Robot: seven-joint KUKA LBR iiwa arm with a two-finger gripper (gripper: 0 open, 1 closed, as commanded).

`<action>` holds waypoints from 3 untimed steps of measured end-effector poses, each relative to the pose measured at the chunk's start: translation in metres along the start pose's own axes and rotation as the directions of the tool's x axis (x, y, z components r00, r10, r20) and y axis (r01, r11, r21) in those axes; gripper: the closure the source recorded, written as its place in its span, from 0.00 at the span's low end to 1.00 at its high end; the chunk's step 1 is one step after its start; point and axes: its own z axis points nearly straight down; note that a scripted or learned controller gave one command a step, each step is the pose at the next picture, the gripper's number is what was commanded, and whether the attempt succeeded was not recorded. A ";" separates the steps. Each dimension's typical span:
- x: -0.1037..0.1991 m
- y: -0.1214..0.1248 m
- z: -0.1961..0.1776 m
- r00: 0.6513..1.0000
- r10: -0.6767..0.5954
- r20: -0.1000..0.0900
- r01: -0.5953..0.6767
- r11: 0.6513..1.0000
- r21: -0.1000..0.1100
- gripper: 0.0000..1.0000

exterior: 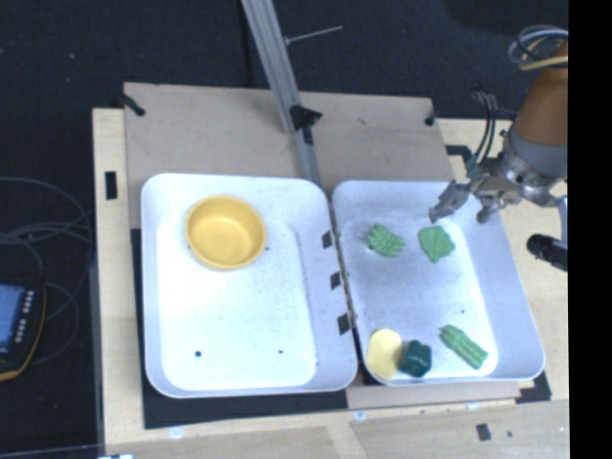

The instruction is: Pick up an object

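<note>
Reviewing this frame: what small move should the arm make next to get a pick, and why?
Probably a short descent toward the green piece just below the gripper. The gripper hangs over the right bin at its upper edge, fingers spread with nothing between them, and that piece lies nearest, apart from the other green piece beside it.

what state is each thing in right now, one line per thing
gripper: open, fingers spread, holding nothing, above the right bin's far edge
yellow bowl: upright, nothing in it, in the left bin
green leafy piece: lying flat, just below the gripper
ridged green piece: lying flat, right bin
long green piece: lying diagonal, near edge
yellow piece: touching dark green piece
</note>
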 end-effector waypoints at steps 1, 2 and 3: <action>-0.003 -0.008 0.060 1.000 0.001 0.000 -0.001 1.000 0.005 0.00; -0.004 -0.009 0.103 1.000 0.000 0.001 0.000 1.000 0.004 0.00; -0.005 -0.007 0.090 1.000 0.000 0.002 0.000 1.000 -0.001 1.00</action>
